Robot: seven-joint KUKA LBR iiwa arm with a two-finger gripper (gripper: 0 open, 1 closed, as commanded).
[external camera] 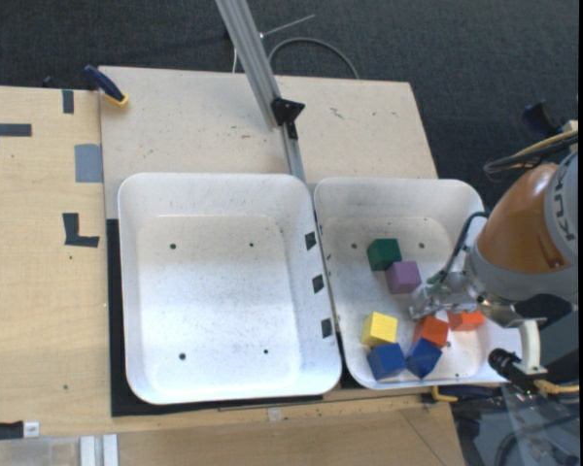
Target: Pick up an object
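Note:
The right bin (398, 194) holds several small blocks. A green block (384, 252) and a purple block (403, 277) lie near its middle. A yellow block (380, 328) and two blue blocks (387, 359) (424, 356) sit toward the front. An orange block (431, 331) lies next to a second orange block (465, 319) at the right. My gripper (430, 301) hangs low in the right bin, just above the orange blocks and right of the purple one. The arm's grey body and orange band (525, 231) cover the bin's right side.
The left bin (214, 187) sits beside the right one, sharing a middle rim. A slanted metal rail (257, 56) runs from the top down to the bins' junction. A blue and yellow object (105, 84) lies on the bench at the upper left.

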